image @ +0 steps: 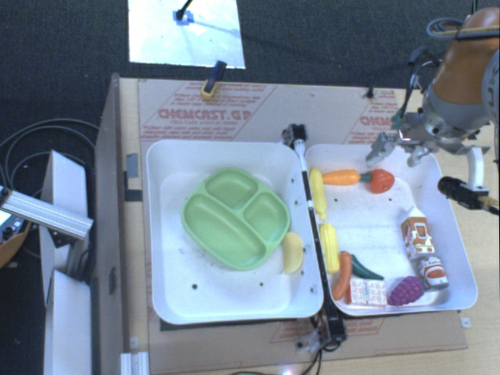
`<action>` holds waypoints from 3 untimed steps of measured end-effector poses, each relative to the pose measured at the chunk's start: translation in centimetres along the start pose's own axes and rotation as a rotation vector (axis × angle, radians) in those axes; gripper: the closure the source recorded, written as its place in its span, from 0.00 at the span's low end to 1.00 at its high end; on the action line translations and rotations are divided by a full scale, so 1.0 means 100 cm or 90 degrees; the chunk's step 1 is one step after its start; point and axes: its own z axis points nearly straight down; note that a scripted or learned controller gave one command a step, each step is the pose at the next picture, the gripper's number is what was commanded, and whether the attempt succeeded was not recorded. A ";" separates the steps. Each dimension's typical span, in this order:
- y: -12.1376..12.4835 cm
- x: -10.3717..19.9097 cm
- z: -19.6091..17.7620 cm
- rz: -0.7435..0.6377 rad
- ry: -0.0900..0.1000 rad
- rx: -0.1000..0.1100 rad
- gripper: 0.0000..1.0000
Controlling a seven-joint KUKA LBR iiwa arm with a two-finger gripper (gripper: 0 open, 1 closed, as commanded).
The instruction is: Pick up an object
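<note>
**Hand above the right bin's far edge, toys spread below**

You see the hand [397,148] hanging over the far rim of the right bin [461,268], its two fingers spread apart with nothing between them. Just beside it, in the bin, lies a tomato [380,180], touching the tip of a carrot [341,178] that points toward the divider.

Along the left wall of that bin you have a corn cob [316,193] and, nearer you, a banana [330,247]. A second carrot [342,275] and a green pepper [364,268] lie crossed near the front, with a small box [367,291] and a bunch of grapes [406,290] just beside them. A bottle [423,250] lies on its side along the right wall.

In the left bin [168,233] a green tray [236,218] sits tilted, and a lemon [292,251] rests against its right corner, close to the divider.

The rim between the hand and the tomato is the nearest thing in the way. The worktop [234,108] behind is bare cardboard.
</note>
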 end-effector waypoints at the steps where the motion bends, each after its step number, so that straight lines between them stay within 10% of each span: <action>1: -0.003 -0.019 0.139 0.003 0.001 0.003 0.00; 2: 0.015 -0.034 0.132 0.000 0.001 0.006 0.00; 3: 0.015 -0.034 0.122 0.000 0.000 0.005 1.00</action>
